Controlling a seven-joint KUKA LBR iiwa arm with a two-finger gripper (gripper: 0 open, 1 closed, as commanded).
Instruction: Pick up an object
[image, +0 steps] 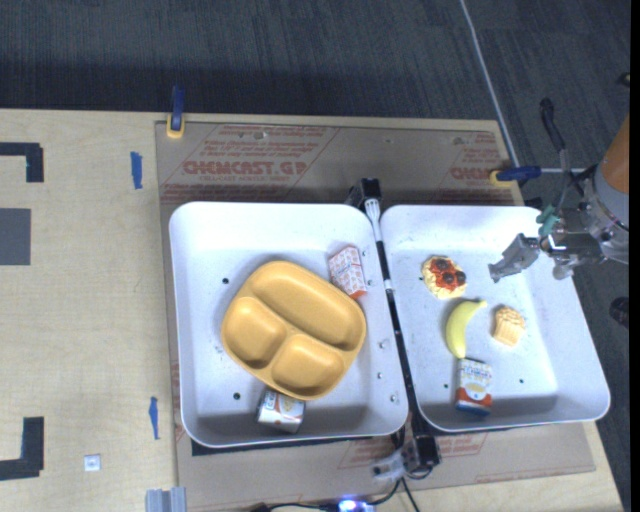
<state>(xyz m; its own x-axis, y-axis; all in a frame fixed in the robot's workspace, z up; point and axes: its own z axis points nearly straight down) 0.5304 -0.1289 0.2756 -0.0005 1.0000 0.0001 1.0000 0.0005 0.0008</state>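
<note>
Well, the jaws hang over the right bin, up toward its two o'clock corner, and from this angle I cannot tell whether they are parted or closed; nothing shows between them. They sit above bare white floor, apart from every item in that bin. The grey wrist and a sliver of orange band reach in from three o'clock.

Nearest to them, at about eight o'clock, lies a small round pastry with dark and red topping. Farther down in the same direction is a yellow banana, curved and roughly upright in the picture, with a pale yellow waffle-like piece just beside it on the three o'clock side. Below the banana, close to the bin's six o'clock wall, stands a small carton with an orange base. These four are loosely spread, none stacked on another.

Across the dark divider between the bins, the left bin holds a big yellow divided tray taking up most of its middle. A red-and-white patterned packet pokes out at the tray's one o'clock edge, and a small silvery can or packet is tucked partly under its six o'clock edge. Both bins rest on a brown cardboard sheet on the light wooden tabletop.
</note>
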